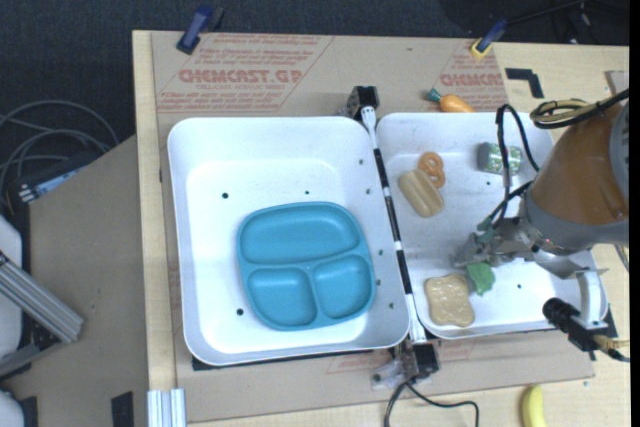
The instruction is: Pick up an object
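**Gripper low in right bin, at green piece**

Two white bins sit side by side on a cardboard-covered bench. Left bin [200,165] holds a blue tray [305,263] with three compartments, lying flat, slightly toward the bin's near side.

Right bin [455,130] holds several small things. Tan bread roll [421,193] lies near the divider, upper-middle. Orange pretzel [432,165] touches the roll's upper end. Small grey-green item [497,156] sits toward the far right side, partly behind a black cable; too blurred to name. Beige toast slice [449,300] lies at the near edge of the bin. Green piece [481,276] lies just beside the toast, up and right of it.

Arm [590,180] comes in from the right, orange band showing above the wrist, covering the bin's right part. Gripper [487,250] is down low in the right bin, right above the green piece, probably touching it. Cannot tell whether the claw is wide or closed: the tips blur into the wrist hardware. No thing is clearly seen between them.

Outside the bins: a carrot [453,101] on the bench behind the right bin, a banana [534,405] at the near bench edge, a blue clamp [198,27] at the far left corner.
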Tool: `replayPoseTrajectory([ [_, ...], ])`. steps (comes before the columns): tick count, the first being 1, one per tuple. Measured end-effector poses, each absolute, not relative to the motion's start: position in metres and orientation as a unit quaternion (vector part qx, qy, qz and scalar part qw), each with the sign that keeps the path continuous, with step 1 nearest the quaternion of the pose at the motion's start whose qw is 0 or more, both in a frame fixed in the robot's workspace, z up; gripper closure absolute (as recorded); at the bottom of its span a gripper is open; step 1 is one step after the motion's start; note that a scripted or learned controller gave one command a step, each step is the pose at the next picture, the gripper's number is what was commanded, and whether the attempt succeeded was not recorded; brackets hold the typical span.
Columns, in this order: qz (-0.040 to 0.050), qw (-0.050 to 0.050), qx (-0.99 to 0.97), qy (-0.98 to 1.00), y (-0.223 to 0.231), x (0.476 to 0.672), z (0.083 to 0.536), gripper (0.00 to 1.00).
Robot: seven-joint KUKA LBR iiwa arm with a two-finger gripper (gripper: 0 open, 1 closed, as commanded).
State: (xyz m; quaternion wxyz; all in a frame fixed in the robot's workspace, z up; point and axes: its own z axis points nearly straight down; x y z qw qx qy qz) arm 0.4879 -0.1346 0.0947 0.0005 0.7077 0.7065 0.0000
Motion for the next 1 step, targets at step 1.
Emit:
replayPoseTrajectory([
  [1, 0.0019, 0.0, 0.706, 0.708, -0.0497, 0.5078, 0.1856, 1.0],
])
